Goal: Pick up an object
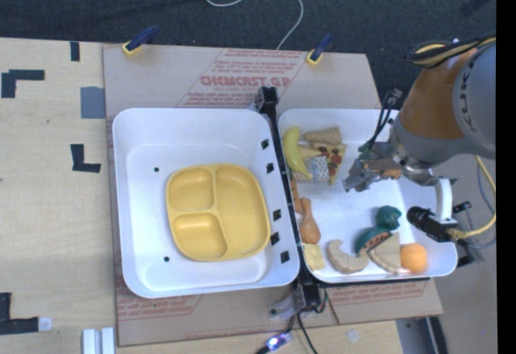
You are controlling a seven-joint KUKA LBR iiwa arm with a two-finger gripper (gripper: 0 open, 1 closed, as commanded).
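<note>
1. Camera view, bench layout: two white bins are sitting side by side; the left bin (133,183) is holding a yellow divided plate (216,211), while the right bin (359,120) is holding a scatter of toy food
2. Camera view, arm: the grey arm with the orange band (435,106) is reaching in from the right, and the gripper (363,175) is hovering over the upper middle of the right bin
3. Camera view, fingers: whether they are spread or closed cannot be told, since they are showing as a dark, blurred cluster; nothing is visibly sitting between them
4. Camera view, candidate objects: a banana (292,151) and a sandwich wedge (324,137) are lying along the left wall, just beside the gripper; a green piece (388,217) and an orange ball (414,257) are lying lower right
5. Handling judgement: the banana is looking light, stiff and smooth, so it is likely slipping under a loose pinch; gripping across its narrow middle is looking safest, although neighbouring pieces are crowding it
</note>
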